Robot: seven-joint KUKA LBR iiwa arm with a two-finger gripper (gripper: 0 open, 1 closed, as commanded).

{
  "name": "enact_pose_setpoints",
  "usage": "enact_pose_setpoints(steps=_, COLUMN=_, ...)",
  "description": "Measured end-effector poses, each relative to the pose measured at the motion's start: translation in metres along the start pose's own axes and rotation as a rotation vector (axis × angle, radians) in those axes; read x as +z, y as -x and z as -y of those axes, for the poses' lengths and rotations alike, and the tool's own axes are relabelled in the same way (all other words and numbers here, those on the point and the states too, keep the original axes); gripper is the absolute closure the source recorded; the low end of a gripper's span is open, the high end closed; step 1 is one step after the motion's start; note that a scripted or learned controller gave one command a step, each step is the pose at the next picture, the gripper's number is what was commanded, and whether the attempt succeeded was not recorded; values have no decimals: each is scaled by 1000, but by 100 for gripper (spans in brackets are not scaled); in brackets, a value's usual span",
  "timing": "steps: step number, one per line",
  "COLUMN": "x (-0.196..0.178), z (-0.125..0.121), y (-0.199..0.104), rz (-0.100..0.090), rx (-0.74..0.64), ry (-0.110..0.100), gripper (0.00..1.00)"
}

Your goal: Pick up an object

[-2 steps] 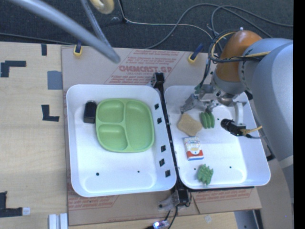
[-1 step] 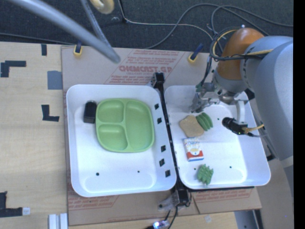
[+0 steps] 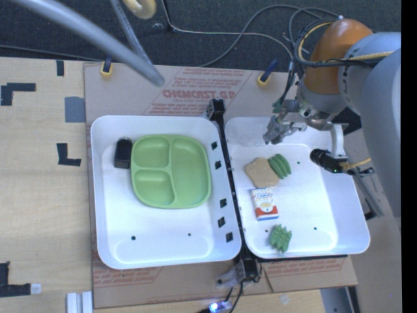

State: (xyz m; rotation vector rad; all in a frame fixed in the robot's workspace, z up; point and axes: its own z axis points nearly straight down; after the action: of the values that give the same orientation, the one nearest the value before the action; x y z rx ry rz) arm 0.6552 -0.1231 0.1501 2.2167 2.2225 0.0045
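Observation:
In the right bin point(image 3: 339, 230) lie a tan slice of bread point(image 3: 260, 171), a green pea pod point(image 3: 281, 165) touching its right side, a small white and red carton point(image 3: 264, 204) and a leafy green vegetable point(image 3: 280, 238). My gripper point(image 3: 275, 134) hangs over the bin's back part, just above and behind the bread and the pea pod. Nothing shows between its fingertips. The left bin point(image 3: 104, 175) holds a green divided plate point(image 3: 171, 171) and a small black block point(image 3: 123, 153) at the plate's left.
A black divider point(image 3: 221, 175) with clips runs between the bins. Cables point(image 3: 260, 25) loop behind the right bin. A grey pole point(image 3: 78, 25) crosses the top left. The cardboard sheet point(image 3: 195, 87) under the bins bears yellow clamps at its back edge.

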Motion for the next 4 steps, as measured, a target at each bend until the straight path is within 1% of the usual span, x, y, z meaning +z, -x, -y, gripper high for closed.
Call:
enact_pose_setpoints(steps=1, x=-64, z=-2, y=0, rz=1, rx=1, ry=2, gripper=100)
enact_pose_setpoints(steps=2, x=-123, z=5, y=-4, rz=1, rx=1, ry=0, gripper=100)
enact_pose_setpoints(steps=3, x=-104, z=6, y=-54, rz=-1, rx=-3, ry=-6, gripper=100)
enact_pose_setpoints(steps=4, x=-104, z=8, y=-100, rz=-1, rx=-3, ry=-6, gripper=100)
